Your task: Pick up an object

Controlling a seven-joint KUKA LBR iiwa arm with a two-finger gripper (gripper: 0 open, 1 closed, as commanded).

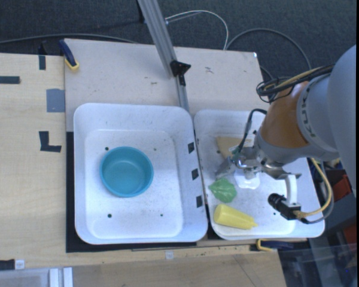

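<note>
Arm comes in from the right of the frame, wrist down over the right bin (299, 231). End effector (246, 167) sits low in the middle of that bin; can't tell whether it's open, closed or gripping anything (wrist body blocks the tip from this angle).

Candidate objects in the right bin:
- green crumpled piece (223, 189), just below-left of the end effector, close but contact can't be judged
- yellow wedge-shaped object (233, 217), lying on its side near the bin's lower edge, below the green one, apart from the end effector
- tan flat piece (226, 143), upper-left of the end effector, partly covered by the arm
- small white item (249, 182), right under the end effector, too blurred to name

Left bin (84, 124) holds a blue bowl (127, 171), upright, left of centre, well apart from the end effector.

Both bins sit side by side on the worktop (24, 160), rims touching at centre frame. A grey pole (161, 28) slants down from the top edge to the junction of the bins.
</note>
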